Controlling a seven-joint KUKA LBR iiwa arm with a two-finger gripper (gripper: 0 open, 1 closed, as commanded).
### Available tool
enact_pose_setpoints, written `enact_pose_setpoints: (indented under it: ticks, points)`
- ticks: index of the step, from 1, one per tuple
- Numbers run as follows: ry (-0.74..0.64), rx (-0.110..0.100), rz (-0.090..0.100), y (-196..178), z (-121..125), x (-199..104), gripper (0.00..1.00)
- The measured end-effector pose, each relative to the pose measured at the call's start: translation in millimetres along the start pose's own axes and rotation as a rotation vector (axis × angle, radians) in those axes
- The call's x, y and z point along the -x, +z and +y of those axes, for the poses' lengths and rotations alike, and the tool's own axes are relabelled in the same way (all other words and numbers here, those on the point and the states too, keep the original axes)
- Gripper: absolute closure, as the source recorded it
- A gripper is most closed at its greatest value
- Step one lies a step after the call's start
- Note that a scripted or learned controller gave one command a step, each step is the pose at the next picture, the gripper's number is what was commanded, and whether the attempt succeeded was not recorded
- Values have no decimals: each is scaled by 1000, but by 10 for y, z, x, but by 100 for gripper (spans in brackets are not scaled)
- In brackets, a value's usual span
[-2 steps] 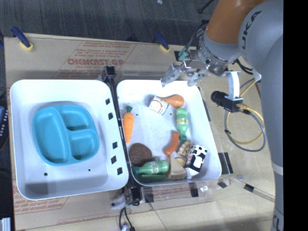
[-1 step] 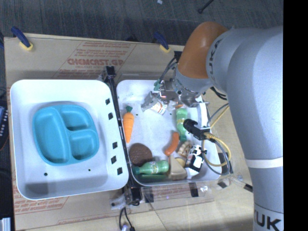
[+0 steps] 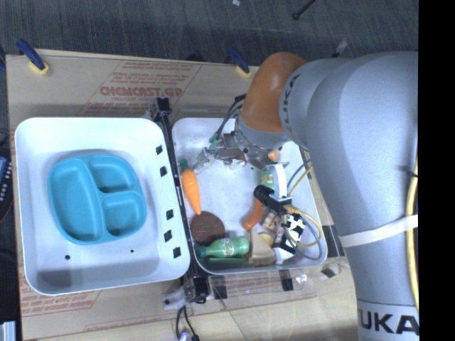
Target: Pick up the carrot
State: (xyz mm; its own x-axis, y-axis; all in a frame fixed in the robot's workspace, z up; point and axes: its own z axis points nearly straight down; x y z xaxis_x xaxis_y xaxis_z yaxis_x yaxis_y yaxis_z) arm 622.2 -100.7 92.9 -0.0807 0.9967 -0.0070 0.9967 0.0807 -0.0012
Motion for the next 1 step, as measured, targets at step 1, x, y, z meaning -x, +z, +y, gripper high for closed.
enact_pose_setpoints:
  ticks: [1]
  points:
    - [211, -9, 6, 5, -127, -28, 0]
